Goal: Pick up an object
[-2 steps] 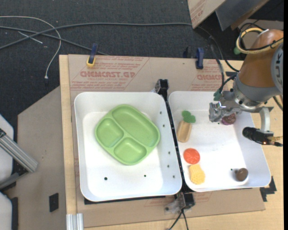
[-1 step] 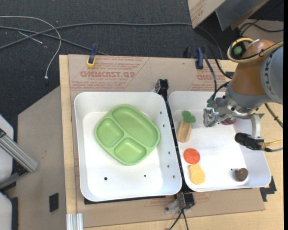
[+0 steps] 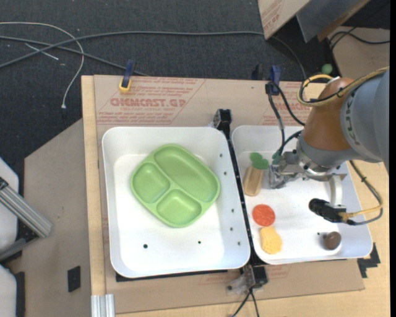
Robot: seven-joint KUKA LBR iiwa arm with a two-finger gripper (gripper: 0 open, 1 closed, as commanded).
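Observation:
The right bin (image 3: 356,247) holds several small objects. A tan block (image 3: 252,180) lies by its left wall, with a small green piece (image 3: 258,161) just above it. Below them sit a red round piece (image 3: 264,215) and a yellow piece (image 3: 270,240). A brown lump (image 3: 332,240) rests near the bin's lower right corner. My gripper (image 3: 276,174) hangs low over the bin's upper left part, just right of the tan block and the green piece. The grey arm with its orange band (image 3: 322,127) covers the bin's upper right part.
The left bin (image 3: 124,247) holds a green divided plate (image 3: 176,184). A black divider with clamps (image 3: 223,119) runs between the bins. A black part with a yellow cable (image 3: 328,210) hangs over the right bin. Cardboard boxes (image 3: 278,15) stand at the back right.

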